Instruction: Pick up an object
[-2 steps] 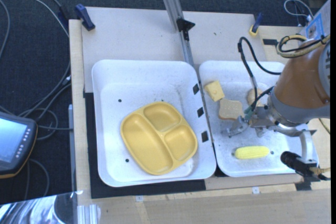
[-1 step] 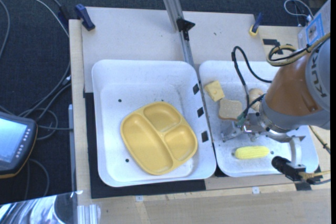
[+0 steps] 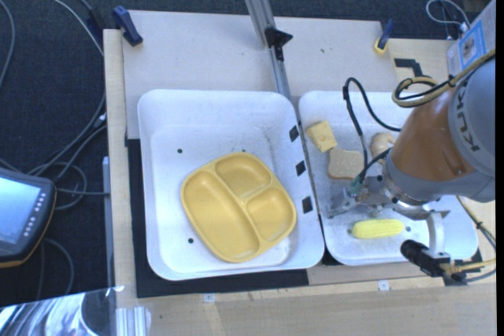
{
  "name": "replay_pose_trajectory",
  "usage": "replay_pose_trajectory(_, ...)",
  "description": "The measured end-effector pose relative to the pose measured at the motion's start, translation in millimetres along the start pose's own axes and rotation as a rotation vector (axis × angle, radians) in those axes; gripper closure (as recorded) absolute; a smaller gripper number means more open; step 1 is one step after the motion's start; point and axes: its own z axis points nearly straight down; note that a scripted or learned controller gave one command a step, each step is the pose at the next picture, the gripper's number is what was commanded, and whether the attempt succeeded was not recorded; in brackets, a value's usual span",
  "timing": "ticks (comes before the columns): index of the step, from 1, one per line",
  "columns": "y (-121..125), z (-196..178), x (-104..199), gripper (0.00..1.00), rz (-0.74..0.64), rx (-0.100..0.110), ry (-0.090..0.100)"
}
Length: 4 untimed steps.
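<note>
**A:** What are you going for?

**B:** The corn cob [image 3: 377,229]. It lies on its side near the front wall of the right bin [image 3: 472,246], just below my end effector [image 3: 358,197], which hangs low over the bin floor beside it. I cannot tell how my end effector is set; my own wrist blocks the view.

**A:** How will it handle?

**B:** I judge it light and fairly stiff, likely a toy, with a bumpy skin that should give some grip. It is round, so it may roll if I nudge 1 end. I would take it across the middle, at right angles to its length.

**A:** What else is close?

**B:** 3 other pieces: a yellow cheese wedge [image 3: 321,136] near the bin's left wall, a tan slice of bread [image 3: 345,164] just below it, and a small pale ball [image 3: 382,143], possibly an egg, further right. All sit apart from the cob.

**A:** Room to move?

**B:** Tight toward the front wall; open upward. The left bin [image 3: 157,169] holds a yellow divided plate [image 3: 239,204] with 3 compartments.
</note>
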Motion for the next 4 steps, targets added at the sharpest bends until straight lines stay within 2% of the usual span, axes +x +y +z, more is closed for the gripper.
replay_pose_trajectory(1,1.0,-12.1,0.2,1.00,0.000,-0.005,0.000)
replay_pose_trajectory(2,-7.7,-67.0,-1.0,1.00,-0.001,-0.011,-0.003)
replay_pose_trajectory(3,-5.3,-110.1,-0.1,1.00,-0.002,-0.012,-0.004)
replay_pose_trajectory(4,-2.8,-172.1,6.7,1.00,-0.003,-0.015,-0.004)
